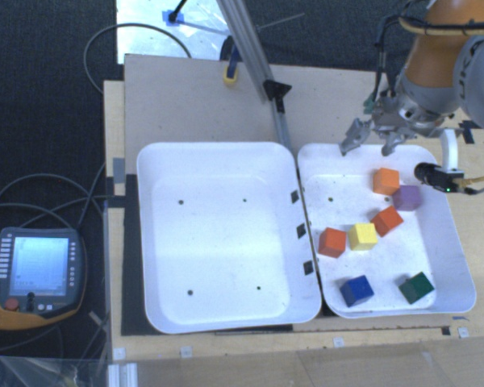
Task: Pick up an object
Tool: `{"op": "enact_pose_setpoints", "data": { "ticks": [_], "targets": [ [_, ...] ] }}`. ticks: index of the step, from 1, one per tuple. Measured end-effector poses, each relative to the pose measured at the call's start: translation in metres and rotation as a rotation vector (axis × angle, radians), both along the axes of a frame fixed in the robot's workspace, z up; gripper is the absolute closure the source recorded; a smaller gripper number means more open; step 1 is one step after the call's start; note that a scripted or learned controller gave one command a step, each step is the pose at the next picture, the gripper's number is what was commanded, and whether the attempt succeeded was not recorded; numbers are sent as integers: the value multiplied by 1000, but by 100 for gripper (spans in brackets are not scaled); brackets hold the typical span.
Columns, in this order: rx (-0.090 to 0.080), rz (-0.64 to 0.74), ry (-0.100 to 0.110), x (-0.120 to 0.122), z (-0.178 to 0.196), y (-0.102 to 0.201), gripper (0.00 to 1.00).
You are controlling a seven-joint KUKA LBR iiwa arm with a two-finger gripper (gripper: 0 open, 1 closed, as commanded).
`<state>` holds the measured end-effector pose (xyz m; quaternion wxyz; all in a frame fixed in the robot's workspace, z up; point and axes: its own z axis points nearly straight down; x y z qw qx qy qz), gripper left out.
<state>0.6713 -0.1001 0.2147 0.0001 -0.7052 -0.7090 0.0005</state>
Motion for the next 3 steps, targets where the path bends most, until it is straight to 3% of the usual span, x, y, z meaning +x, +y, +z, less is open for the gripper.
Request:
{"op": "enact_pose_setpoints", "data": {
  "ticks": [2, 3],
  "targets": [
    [1, -1, 2, 5, -102, -6, 0],
    [-1, 1, -6, 8, -87, -7, 100]
  ]
}}
